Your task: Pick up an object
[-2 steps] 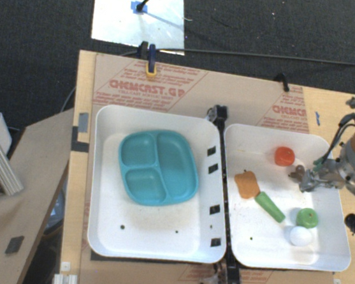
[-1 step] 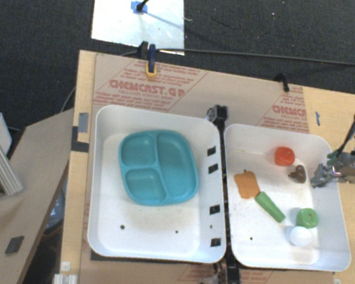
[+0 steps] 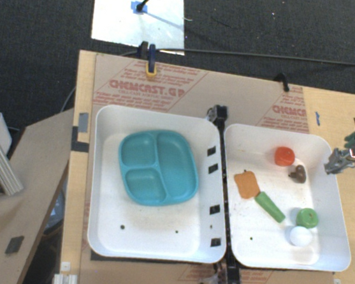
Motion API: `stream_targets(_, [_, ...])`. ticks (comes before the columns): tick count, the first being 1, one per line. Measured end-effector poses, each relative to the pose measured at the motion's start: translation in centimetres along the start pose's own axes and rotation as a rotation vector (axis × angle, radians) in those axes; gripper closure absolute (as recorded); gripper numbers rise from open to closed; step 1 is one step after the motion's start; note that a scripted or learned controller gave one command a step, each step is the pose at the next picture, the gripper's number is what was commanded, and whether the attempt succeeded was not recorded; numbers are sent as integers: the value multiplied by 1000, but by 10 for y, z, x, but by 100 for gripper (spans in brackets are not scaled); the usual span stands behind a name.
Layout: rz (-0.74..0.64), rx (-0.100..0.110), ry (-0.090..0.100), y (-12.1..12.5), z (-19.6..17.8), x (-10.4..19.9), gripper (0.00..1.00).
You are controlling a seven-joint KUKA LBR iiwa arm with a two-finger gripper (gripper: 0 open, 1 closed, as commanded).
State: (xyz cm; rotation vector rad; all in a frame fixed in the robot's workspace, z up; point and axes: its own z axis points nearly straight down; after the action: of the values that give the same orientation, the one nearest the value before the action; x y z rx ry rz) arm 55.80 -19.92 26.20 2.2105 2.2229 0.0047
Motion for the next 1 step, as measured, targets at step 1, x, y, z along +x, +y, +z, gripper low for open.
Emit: stream_targets(1, [-3,5,3,-5,-4,55,100])
